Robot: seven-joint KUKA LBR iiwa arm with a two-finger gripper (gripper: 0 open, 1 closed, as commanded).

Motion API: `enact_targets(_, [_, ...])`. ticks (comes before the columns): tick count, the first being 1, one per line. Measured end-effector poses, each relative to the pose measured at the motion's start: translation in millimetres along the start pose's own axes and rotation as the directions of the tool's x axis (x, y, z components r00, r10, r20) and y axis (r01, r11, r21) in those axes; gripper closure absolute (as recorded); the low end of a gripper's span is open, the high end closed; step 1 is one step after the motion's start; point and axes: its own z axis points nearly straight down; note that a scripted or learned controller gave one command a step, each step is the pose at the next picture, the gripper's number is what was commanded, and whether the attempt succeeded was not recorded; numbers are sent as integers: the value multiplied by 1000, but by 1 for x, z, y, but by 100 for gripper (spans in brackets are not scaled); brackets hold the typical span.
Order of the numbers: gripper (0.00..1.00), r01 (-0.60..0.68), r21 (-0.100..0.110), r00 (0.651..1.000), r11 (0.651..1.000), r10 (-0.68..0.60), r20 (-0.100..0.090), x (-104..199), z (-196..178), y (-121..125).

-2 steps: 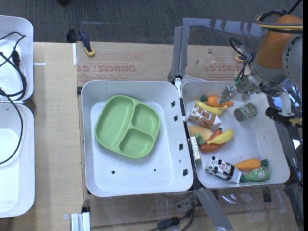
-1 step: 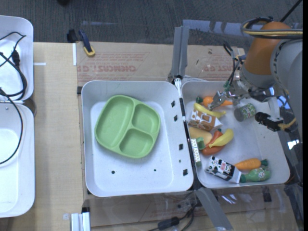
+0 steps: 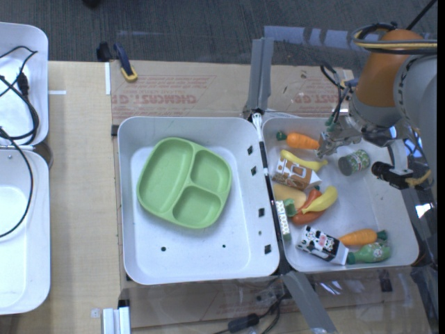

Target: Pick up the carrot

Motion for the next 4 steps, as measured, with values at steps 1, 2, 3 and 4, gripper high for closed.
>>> enact_targets(1, [0,0,-3,1000,1000,0,1,0,-1,1])
enact_targets(2, [0,60,-13,998,998,-60,1,46,7,12])
enact_targets(3, [0,60,-13,998,998,-60,1,46,7,12])
enact_targets(4, [100,60,-6,998,998,-60,1,45,-2,10])
